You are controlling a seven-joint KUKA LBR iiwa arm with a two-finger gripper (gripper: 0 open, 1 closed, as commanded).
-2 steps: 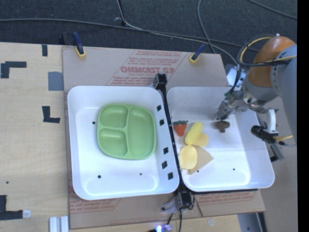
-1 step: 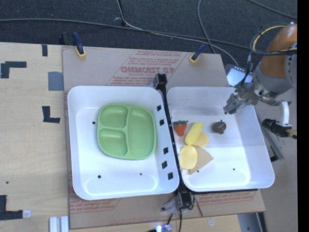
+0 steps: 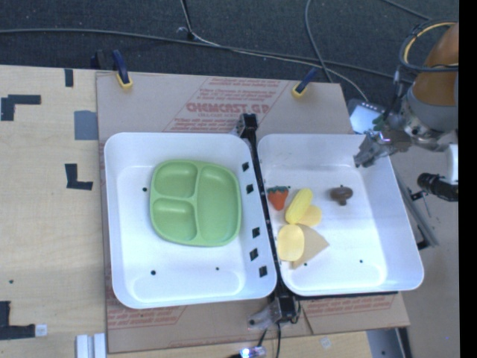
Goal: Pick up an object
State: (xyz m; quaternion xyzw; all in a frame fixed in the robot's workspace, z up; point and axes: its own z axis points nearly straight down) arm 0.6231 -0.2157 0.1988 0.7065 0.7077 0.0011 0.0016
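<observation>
Gripper [image 3: 367, 155]: over the right bin's [image 3: 387, 222] far right rim; we cannot tell its jaw state.
Room: we see bare floor right of the toys.
Banana [image 3: 299, 205]: mid-bin, long axis diagonal, beside the strawberry [image 3: 278, 197].

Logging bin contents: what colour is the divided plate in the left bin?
Light green, seen in the camera view: the three-compartment plastic plate.

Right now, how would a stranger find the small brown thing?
Look in the right white bin. Beyond the cluster of yellow pieces near the divider, the small brown object sits alone mid-bin. It is the only dark, rounded item there.
</observation>
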